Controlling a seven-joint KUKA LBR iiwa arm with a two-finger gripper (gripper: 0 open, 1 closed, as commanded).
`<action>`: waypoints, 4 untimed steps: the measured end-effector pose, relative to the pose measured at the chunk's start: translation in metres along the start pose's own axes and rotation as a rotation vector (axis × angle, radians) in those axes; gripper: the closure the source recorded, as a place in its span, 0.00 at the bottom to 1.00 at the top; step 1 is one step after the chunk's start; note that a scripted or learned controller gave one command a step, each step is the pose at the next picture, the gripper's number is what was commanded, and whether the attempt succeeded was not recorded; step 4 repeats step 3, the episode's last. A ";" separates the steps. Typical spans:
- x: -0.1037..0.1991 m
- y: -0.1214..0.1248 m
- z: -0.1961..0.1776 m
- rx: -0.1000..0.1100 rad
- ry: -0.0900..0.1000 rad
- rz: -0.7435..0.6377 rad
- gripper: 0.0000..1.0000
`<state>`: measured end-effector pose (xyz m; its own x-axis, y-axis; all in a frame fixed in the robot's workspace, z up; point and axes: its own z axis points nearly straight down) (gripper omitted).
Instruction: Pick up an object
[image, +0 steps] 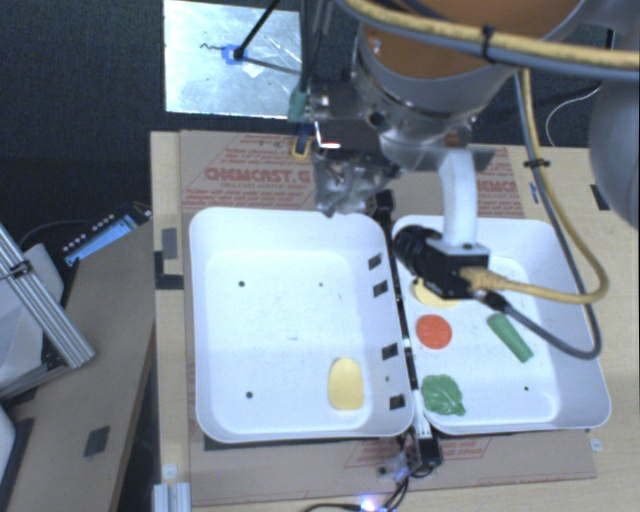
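2 white bins, left bin (250, 240) with 1 pale yellow oval object (346, 383), right bin (560, 330) with 1 orange disc (433, 331), 1 green stick (509, 336), 1 green lump (442, 394), gripper (345, 195) state cannot be told

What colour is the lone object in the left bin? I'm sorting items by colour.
Pale yellow: the small rounded object lies near the left bin's lower right corner, clearest in the camera view.

smooth white plastic bins (270, 250) with a slight sheen; matt printed cardboard sheet (250, 170) beneath; pale wooden bench (100, 330).
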<state>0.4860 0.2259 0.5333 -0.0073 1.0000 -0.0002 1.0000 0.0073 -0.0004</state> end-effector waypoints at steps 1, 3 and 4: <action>0.008 0.001 -0.002 -0.002 0.002 0.001 1.00; 0.008 0.000 -0.001 -0.001 0.000 0.000 1.00; 0.008 0.000 -0.001 -0.001 0.000 0.000 1.00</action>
